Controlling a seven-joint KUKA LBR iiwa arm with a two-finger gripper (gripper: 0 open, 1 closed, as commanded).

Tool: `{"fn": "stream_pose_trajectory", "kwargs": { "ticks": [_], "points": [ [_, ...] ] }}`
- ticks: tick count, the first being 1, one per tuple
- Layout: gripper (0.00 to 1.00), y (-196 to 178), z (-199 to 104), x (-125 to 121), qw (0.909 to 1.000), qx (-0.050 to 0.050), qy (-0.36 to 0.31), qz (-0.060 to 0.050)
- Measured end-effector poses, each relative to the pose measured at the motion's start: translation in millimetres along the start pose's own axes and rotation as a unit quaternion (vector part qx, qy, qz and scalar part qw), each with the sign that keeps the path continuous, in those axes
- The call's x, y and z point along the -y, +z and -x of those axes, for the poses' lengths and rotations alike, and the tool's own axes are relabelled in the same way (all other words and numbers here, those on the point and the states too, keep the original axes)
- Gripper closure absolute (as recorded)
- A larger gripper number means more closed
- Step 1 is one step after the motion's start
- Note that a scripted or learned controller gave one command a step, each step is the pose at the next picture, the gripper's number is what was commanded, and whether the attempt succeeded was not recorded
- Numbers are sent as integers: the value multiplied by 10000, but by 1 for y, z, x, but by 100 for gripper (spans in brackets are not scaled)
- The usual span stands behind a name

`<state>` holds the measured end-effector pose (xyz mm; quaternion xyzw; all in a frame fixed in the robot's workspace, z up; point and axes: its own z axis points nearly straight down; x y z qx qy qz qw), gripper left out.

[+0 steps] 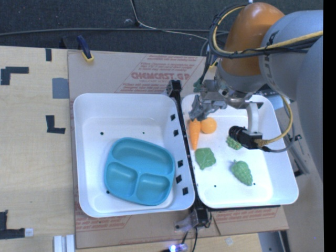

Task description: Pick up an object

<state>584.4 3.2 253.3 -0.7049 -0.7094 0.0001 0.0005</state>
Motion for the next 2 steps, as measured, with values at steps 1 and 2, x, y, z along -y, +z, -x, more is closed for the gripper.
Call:
{"fn": "stream_pose_trajectory", "kwargs": {
  "ticks": [1, 2],
  "points": [
    [100, 0, -55, -16, 10000, 0, -3, 2],
    [100, 20, -95, -36, 10000, 11, 11, -1]
  ]
}}
